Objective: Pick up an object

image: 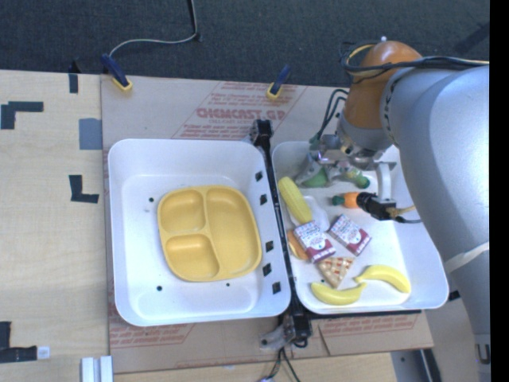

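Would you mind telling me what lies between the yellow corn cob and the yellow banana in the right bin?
In the camera view, two small red-and-white packets and a pizza slice lie between the yellow corn cob and the yellow banana.

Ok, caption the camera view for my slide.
Grey KUKA arm's gripper low over right white bin of toy food, near a yellow corn cob; left white bin holds a yellow divided plate.

glossy white plastic bins [127,237]; matt yellow plastic tray [209,233], cardboard underlay [215,114]

Dark carpet [238,14] behind; pale wooden bench [48,237] below.
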Controlling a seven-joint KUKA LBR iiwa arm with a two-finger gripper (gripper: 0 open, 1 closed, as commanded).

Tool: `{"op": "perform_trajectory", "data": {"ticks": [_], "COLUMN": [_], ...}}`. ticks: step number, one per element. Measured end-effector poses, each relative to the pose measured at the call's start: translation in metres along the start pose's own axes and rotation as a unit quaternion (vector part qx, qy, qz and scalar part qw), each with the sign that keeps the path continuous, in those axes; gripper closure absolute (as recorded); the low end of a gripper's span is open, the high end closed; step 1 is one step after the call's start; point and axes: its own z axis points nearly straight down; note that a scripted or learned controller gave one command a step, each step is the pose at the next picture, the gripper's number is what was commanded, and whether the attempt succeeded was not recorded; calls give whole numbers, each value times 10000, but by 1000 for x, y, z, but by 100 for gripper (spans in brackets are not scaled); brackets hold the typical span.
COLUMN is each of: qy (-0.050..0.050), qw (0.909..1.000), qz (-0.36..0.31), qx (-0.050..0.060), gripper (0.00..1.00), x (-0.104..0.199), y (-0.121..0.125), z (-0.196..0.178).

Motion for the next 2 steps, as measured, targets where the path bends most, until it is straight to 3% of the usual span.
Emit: {"op": "perform_trajectory", "data": {"ticks": [1,2], "qy": [24,28], "qw": [10000,10000], "qz": [-12,-13], "qx": [-92,-71], "gripper": [100,100], "x": [52,119], "y": [-26,-38], "z": [-119,-151]}}
